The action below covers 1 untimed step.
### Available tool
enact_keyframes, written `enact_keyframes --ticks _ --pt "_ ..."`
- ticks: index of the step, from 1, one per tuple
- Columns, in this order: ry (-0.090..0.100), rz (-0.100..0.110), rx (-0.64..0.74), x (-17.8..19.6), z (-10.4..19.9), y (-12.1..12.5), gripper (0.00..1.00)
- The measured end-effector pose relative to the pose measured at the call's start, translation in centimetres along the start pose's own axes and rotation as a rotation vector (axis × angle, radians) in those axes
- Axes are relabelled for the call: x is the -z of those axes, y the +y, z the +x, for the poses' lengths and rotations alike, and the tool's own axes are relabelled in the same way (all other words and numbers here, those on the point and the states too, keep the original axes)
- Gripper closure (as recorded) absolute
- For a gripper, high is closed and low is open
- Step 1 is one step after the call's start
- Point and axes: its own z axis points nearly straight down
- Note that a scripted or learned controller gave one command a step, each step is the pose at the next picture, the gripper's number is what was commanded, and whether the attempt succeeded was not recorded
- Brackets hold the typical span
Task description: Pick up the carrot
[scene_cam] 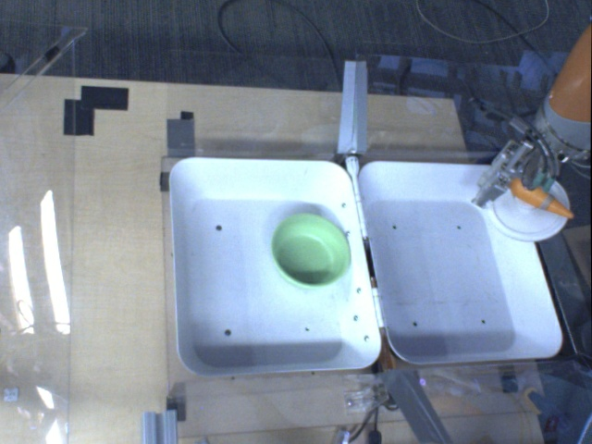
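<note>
Carrot [539, 197] at right edge of frame, on a white plate [518, 222], apparently pinched between the fingers of the gripper [523, 181]. Risk: shallow grip, carrot slips when lifted.

Orange band above the wrist, pale grey metal claw [518, 176] with thin slanted fingers.

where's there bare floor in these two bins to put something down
The right bin has bare white floor from the centre divider across to its near wall. In the left bin, free strips lie left of and in front of the green bowl. The right bin's far right corner is crowded by the gripper, carrot and a white disc.
</note>
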Motion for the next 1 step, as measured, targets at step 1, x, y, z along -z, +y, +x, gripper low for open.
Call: enact_keyframes --ticks 1 --pt "-0.009 -0.004 0.546 7.82 2.44 4.68 1.00"
